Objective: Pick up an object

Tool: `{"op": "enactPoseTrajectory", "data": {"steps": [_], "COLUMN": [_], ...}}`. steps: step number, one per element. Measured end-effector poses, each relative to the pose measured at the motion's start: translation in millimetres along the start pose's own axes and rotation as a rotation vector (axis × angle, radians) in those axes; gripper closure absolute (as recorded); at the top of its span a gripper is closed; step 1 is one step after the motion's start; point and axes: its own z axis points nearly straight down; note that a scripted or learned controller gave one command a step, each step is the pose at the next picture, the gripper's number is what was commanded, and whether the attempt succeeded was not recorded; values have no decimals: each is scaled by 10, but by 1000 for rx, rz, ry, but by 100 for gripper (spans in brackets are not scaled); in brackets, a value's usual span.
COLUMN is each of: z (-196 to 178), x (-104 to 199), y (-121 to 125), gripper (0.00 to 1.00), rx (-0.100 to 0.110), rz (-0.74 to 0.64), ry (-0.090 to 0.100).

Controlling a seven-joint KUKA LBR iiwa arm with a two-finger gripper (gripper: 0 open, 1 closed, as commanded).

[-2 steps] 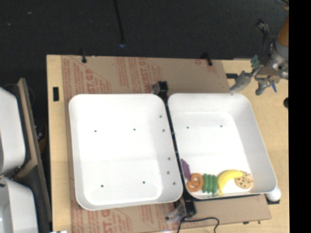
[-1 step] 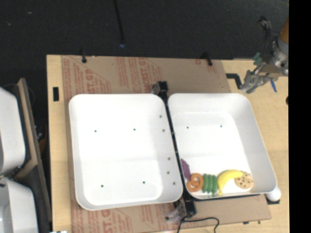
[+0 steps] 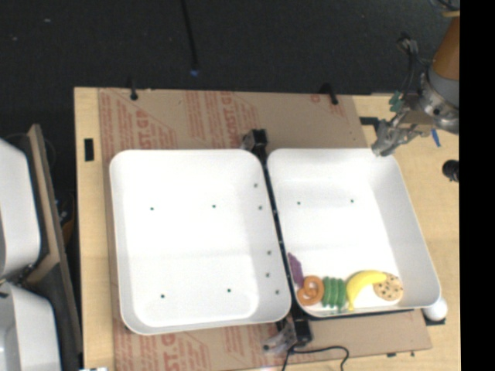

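Yellow curved banana (image 3: 365, 282) beside round speckled cookie (image 3: 388, 288).

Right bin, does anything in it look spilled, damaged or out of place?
Nothing looks spilled or broken. The oddity is crowding: the pretzel, green piece, banana and cookie sit bunched along the right bin's near wall, far from the tool.

In the shallow white right-hand bin (image 3: 387, 199), along its near wall, lay an orange pretzel ring (image 3: 310, 291), a green ridged piece (image 3: 334, 292), a yellow banana (image 3: 364, 281) and a speckled round cookie (image 3: 388, 288), left to right; the gripper (image 3: 384, 139) hung over its far right corner
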Motion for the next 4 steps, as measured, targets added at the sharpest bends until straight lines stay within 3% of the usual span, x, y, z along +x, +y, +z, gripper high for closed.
{"op": "enactPoseTrajectory", "data": {"steps": [1, 2, 3, 4], "z": [180, 527, 603, -964], "x": [238, 686, 1129, 815], "y": [98, 22, 69, -57], "gripper": [100, 100, 100, 100], "rx": [1, 3, 1, -12], "rz": [0, -1, -2, 3], "ry": [0, 1, 1, -2]}}
